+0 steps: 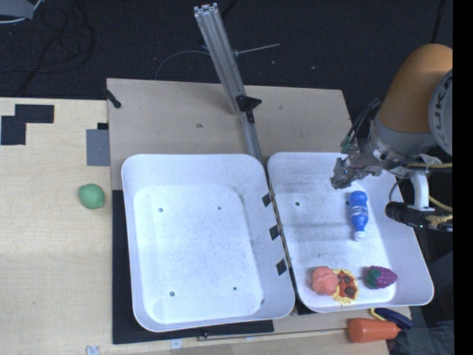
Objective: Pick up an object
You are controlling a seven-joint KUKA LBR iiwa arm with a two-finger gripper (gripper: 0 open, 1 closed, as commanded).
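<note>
One fixed overhead camera looks down slantwise on both white bins [196,170] from moderate height.

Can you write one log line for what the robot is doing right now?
pincer: above right white bin, holding nothing | small blue plastic bottle: lying in bin, just below pincer | step: pick not yet done

Two white bins [194,170], faintly speckled grey, lie on a pale tan tabletop [44,220] marked with black and grey patches. The right bin holds a blue bottle [358,211] with a white cap, a salmon-pink toy [323,279], a yellow-and-red toy [345,287] and a purple berry [380,276] tipped green. A green ball [92,196] rests on the tabletop, an orange carrot [372,330] at the front edge; the arm [414,87] is orange and grey, its hand [344,174] dark grey.
</note>
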